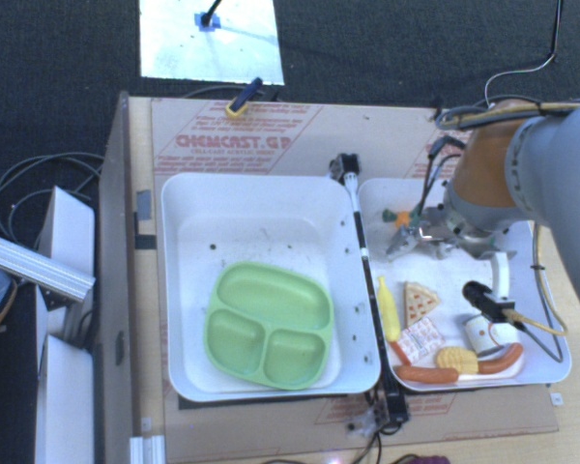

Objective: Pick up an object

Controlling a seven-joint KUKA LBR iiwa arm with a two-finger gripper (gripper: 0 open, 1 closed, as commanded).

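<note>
So the gripper (418, 237) is down in the right bin (551, 370) near its far edge, and honestly can't tell what it's doing. Pizza slice (420, 303), banana (388, 309), sausage (459, 367) and other toy food sit along that bin's near edge; the green tray (269, 325) fills the left bin (188, 211).
</note>
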